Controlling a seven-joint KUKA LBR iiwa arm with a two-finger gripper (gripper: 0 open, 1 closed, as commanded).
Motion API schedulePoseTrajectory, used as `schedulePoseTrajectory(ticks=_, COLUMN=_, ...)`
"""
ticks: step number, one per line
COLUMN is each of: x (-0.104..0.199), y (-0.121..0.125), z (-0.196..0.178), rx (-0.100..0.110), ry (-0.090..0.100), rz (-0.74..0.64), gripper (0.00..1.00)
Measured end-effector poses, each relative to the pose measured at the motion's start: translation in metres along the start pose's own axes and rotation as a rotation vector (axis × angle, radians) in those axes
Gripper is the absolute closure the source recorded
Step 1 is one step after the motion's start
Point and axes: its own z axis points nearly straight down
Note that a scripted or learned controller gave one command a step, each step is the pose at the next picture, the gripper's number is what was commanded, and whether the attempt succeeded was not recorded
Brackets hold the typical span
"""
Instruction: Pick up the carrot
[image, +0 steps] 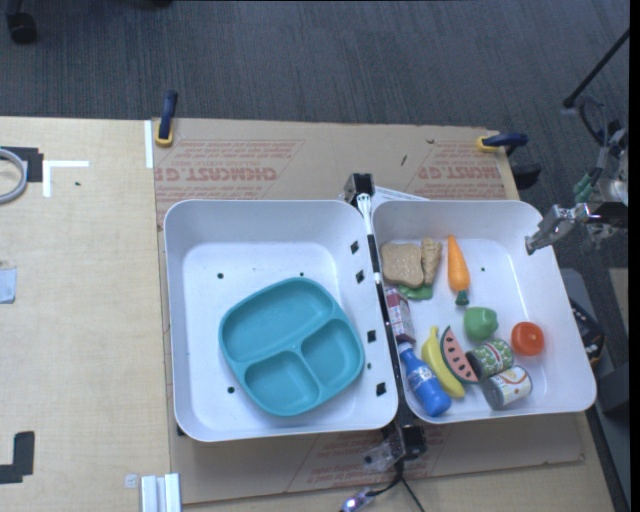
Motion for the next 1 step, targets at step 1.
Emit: schedulePoseTrajectory(ticks=1, x=0.0567, y=0.0565, z=0.127, rx=0.0, ry=0.0, rz=0.0, gripper=0.0)
